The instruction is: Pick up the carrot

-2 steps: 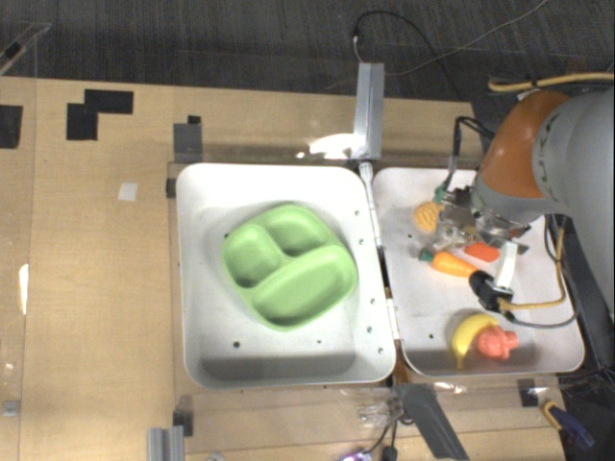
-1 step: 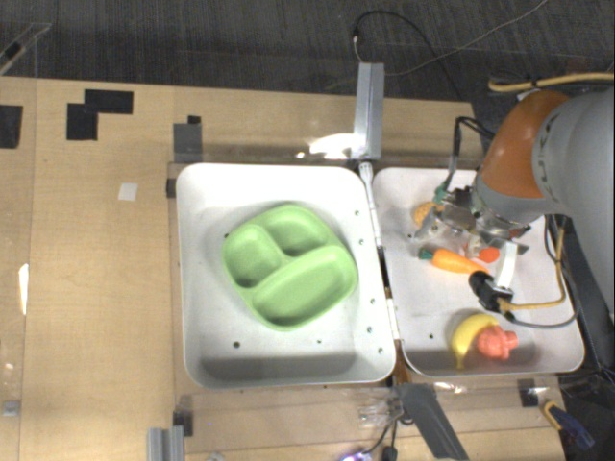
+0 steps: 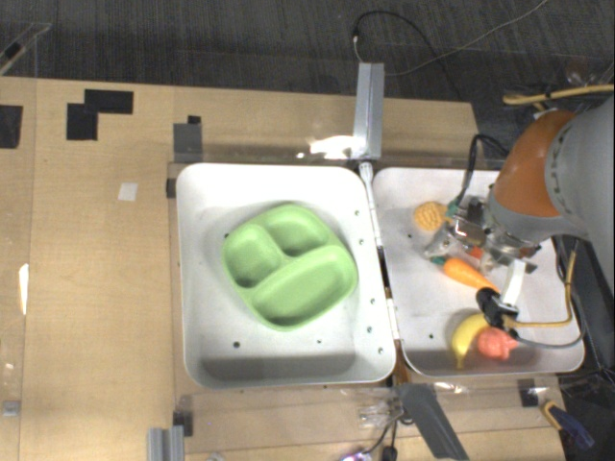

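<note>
The carrot (image 3: 468, 274) is a small orange piece lying flat in the middle of the right bin (image 3: 548, 286), pointing down and to the right. My gripper (image 3: 452, 249) hangs low over the bin, right at the carrot's upper left end. At this angle the wrist hides whether it touches the carrot. Behind the gripper, the grey arm with its orange band (image 3: 527, 173) reaches in from the right.
A yellow corn-like piece (image 3: 430, 216) lies just up and left of the gripper. A banana (image 3: 466, 336) and a pink fruit (image 3: 495, 344) sit by the right bin's front wall. A green divided plate (image 3: 288, 265) rests in the left bin (image 3: 202, 257).
</note>
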Action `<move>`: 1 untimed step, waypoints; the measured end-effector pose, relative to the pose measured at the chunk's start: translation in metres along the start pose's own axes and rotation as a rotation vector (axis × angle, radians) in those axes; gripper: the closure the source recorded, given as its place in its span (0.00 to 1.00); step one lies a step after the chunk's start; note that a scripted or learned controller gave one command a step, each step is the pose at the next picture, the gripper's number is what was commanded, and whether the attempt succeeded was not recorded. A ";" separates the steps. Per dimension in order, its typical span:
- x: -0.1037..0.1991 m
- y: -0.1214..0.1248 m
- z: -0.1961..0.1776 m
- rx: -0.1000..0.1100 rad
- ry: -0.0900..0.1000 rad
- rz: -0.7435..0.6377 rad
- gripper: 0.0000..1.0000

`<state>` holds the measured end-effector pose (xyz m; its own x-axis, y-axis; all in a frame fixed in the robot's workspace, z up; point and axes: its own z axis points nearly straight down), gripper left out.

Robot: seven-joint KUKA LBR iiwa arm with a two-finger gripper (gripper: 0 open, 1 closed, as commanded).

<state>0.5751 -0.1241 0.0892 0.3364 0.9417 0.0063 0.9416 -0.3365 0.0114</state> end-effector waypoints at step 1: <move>0.003 0.002 -0.011 -0.005 0.004 -0.003 1.00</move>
<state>0.5783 -0.1217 0.1002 0.3332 0.9428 0.0098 0.9427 -0.3333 0.0164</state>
